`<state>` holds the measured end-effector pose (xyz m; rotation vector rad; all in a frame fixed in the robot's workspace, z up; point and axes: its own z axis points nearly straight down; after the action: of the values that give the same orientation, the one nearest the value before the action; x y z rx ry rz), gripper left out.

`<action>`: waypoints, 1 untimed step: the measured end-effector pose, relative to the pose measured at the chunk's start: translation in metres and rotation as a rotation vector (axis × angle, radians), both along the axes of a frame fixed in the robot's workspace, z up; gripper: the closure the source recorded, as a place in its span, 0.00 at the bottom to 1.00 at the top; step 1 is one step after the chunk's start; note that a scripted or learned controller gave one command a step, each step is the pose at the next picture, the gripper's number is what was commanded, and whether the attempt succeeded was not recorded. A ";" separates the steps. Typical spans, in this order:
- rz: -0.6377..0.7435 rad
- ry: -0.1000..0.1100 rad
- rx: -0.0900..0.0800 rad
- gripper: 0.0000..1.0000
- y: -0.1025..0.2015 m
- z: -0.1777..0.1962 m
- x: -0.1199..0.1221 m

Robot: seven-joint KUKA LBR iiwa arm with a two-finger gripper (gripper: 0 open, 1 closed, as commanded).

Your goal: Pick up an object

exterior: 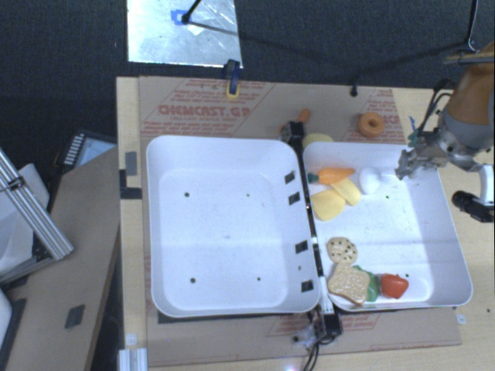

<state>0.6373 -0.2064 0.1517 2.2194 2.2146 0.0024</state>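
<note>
**Nothing lifted yet: arm poised over the right bin's far corner**

From the overhead camera I see the grey arm with the orange band [473, 103] reaching in from the right, its two-finger gripper [405, 166] low over the far end of the right-hand shallow white bin [433, 230]. At this angle and size I cannot tell how the gripper is set, and I see nothing carried in it, so I judge the pick not yet made.

The candidates all lie in that bin. Nearest the gripper is a small white rounded object [370, 181], just to its left. Beyond it sit an orange carrot-shaped toy [334, 175], two pale yellow pieces [336, 199] touching each other, and a pale yellow lump [316, 140] at the bin's far rim. Toward the near end lie a round speckled cracker [341, 249], a tan slice of toy bread [348, 284] and a red-and-green piece [390, 286].

The left-hand white bin [224, 222] adjoins it on a printed cardboard sheet [209, 103]. A brown ring doughnut [371, 124] rests on that sheet outside the bins. Dark carpet [69, 37] surrounds the bench.
</note>
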 end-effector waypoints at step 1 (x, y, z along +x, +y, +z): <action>0.009 0.010 0.007 1.00 0.057 -0.061 -0.028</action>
<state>0.6096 -0.1496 0.0912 2.2180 2.2323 -0.0011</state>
